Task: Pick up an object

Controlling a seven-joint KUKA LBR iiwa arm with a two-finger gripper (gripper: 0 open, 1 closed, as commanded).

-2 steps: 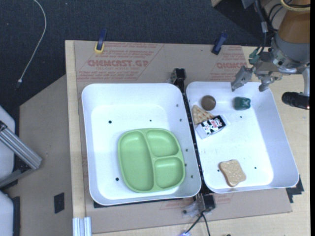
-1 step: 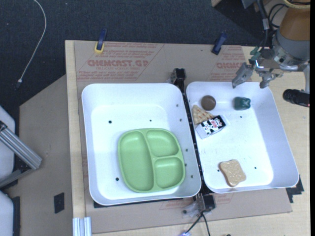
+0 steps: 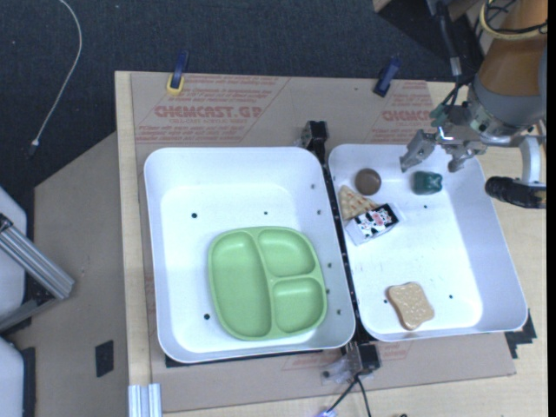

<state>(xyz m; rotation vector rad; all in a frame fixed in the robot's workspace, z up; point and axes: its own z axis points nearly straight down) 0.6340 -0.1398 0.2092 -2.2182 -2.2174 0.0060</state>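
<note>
While the gripper (image 3: 438, 153) hangs over the far end of the right bin (image 3: 486, 259), its two fingers (image 3: 415, 152) are spread apart with nothing between them, and the arm (image 3: 512, 59) comes in from the right edge with its orange band above the wrist. Just below and beside the fingertips lies a small teal object (image 3: 426, 182), on the bin floor and apart from the fingers. To its left, near the bin's far left corner, sits a brown round piece (image 3: 367, 181); just in front of that lies a tan cracker-like piece (image 3: 352, 202), touching a black-and-white card (image 3: 373, 221) that lies flat and tilted. Well apart from these, toward the near end of the same bin, a slice of toast (image 3: 410, 305) lies flat. The left bin (image 3: 182, 189) holds a green divided plate (image 3: 265, 281) with three compartments, set toward its near side. Both bins rest on a cardboard sheet (image 3: 226, 107) held by blue clamps (image 3: 387, 75) at the far edge
</note>
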